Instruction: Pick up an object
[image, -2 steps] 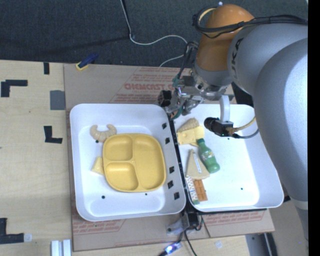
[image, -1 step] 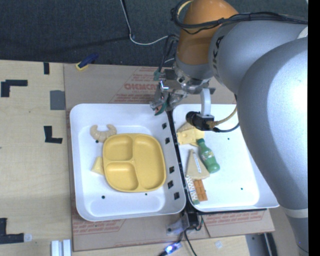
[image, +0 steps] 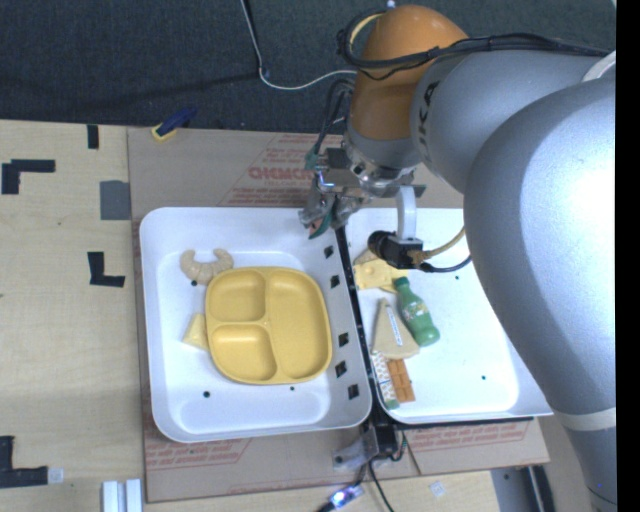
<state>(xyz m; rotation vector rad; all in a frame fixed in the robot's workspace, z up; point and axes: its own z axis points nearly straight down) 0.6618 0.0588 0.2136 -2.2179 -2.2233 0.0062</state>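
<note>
Above the far end of the wall between the bins, my gripper (image: 325, 212) hangs, its state unclear, nothing visibly held; approach step: next I must descend onto the green bottle (image: 415, 313) in the right bin (image: 480, 390).

This looks like a robotics lab or test cell, not a home or a shop. A big grey industrial arm (image: 530, 190) with an orange band (image: 395, 60) reaches over a plywood worktop (image: 60, 300) marked with black tape shapes (image: 25, 175). A sheet of printed cardboard (image: 260, 170) lies under two shallow white bins (image: 165, 300) set side by side, with a row of black fasteners along their shared edge. Loose cables (image: 290, 75) trail over a dark carpeted floor behind. The bins hold toy-like items: a yellow divided plate (image: 268, 325) and a small green bottle (image: 415, 312).
</note>
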